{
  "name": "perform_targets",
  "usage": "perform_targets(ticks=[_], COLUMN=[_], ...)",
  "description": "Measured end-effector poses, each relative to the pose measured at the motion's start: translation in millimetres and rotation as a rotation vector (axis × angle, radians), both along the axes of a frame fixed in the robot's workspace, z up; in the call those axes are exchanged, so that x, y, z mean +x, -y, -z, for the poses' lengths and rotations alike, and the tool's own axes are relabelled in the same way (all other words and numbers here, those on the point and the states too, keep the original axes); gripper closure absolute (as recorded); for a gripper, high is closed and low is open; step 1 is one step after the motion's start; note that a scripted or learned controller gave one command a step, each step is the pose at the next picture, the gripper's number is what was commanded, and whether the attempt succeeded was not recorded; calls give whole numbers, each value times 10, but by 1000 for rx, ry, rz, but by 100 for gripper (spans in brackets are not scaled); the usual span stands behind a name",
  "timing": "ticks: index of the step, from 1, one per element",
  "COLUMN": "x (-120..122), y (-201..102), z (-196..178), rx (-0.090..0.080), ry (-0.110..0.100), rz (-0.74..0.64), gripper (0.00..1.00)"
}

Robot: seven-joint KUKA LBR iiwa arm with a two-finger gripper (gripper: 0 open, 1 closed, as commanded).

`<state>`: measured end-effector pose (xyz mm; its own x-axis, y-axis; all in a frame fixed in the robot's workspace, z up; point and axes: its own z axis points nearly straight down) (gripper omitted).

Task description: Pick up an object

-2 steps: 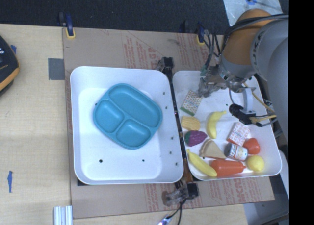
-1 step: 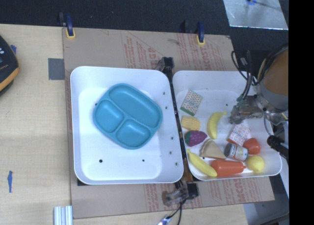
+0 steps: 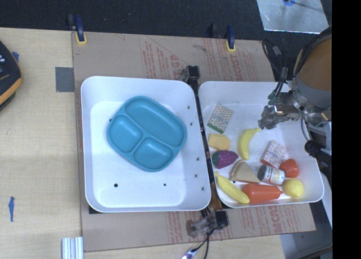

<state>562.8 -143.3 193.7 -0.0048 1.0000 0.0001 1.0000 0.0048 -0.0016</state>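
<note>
The right bin (image 3: 248,91) holds several toy foods: a patterned green packet (image 3: 220,118), a corn cob (image 3: 219,141), a purple grape bunch (image 3: 225,158), a small banana (image 3: 246,142), a long banana (image 3: 232,188), a tan wedge (image 3: 242,171), a red-and-white packet (image 3: 274,153), a small dark-capped bottle (image 3: 271,174), a tomato (image 3: 289,167), a lemon (image 3: 294,188) and an orange-red sausage (image 3: 260,193). My gripper (image 3: 272,118) hangs over the bin's upper right part, just right of the small banana and above the red-and-white packet. Nothing shows between its fingers.
The left bin (image 3: 96,139) holds a blue divided plate (image 3: 146,132). Both bins rest on a cardboard sheet (image 3: 141,55) clamped to the wooden bench. A yellow-black device (image 3: 7,77) lies at the far left edge. The arm's orange band (image 3: 316,63) is at the right.
</note>
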Motion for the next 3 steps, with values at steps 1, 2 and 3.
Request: perform_targets(ticks=[1, 2, 3], x=[-4, 161, 169], y=[5, -12, 0], z=[4, 1031, 917], rx=[0, 0, -2], ry=[-1, -5, -4], rz=[1, 0, -4], gripper=[0, 0, 100])
